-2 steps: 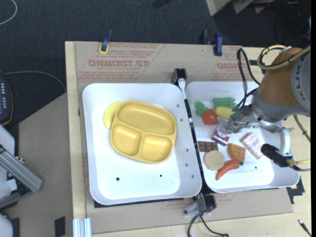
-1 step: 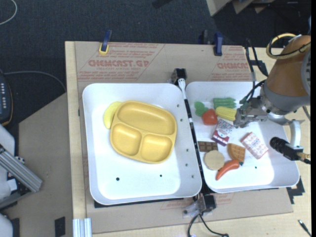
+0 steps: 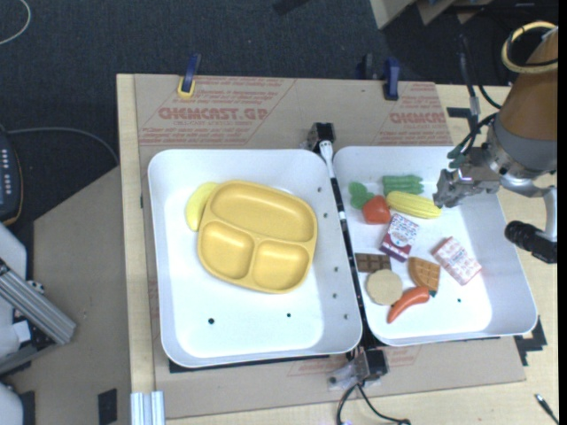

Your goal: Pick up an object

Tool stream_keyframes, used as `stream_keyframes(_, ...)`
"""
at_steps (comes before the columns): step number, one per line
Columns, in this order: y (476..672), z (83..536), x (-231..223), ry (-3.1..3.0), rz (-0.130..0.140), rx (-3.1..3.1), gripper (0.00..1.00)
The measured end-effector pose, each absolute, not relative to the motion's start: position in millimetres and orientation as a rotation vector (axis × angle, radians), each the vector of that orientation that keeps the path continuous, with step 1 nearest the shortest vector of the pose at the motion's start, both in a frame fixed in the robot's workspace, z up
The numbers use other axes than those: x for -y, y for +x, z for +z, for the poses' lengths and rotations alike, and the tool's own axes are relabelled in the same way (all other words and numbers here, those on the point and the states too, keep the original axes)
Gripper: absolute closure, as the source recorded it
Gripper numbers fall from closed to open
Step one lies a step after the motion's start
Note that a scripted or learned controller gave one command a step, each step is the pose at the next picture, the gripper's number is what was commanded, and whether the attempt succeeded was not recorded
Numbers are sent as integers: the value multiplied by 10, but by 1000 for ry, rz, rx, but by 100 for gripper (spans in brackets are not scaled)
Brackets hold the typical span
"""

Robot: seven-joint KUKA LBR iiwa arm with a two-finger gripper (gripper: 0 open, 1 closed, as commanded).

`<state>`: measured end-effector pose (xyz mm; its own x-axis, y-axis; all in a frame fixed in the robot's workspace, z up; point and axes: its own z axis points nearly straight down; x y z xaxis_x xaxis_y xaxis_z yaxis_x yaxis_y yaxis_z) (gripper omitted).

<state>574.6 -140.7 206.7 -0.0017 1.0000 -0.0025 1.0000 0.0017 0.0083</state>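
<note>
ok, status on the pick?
Gripper over right bin, beside the toy corn. Nothing seen between fingers. Other toy food crowded alongside; yellow tray in left bin.

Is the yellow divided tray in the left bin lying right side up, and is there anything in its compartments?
Right side up and empty: the yellow tray in the left bin shows three hollow compartments facing up, all bare yellow inside.

Brown board-topped bench (image 3: 266, 104) bears two white bins (image 3: 177, 326) side by side

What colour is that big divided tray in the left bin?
Yellow. The divided tray shows plainly in the camera view, lying in the left white bin.
</note>
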Motion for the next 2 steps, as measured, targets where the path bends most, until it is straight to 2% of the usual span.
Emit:
stream_keyframes(1, 5757, 2265, 1407, 2217, 4, -2220, 100)
stream_keyframes(2, 5562, 2342, 839, 2217, 2, -2230, 100)
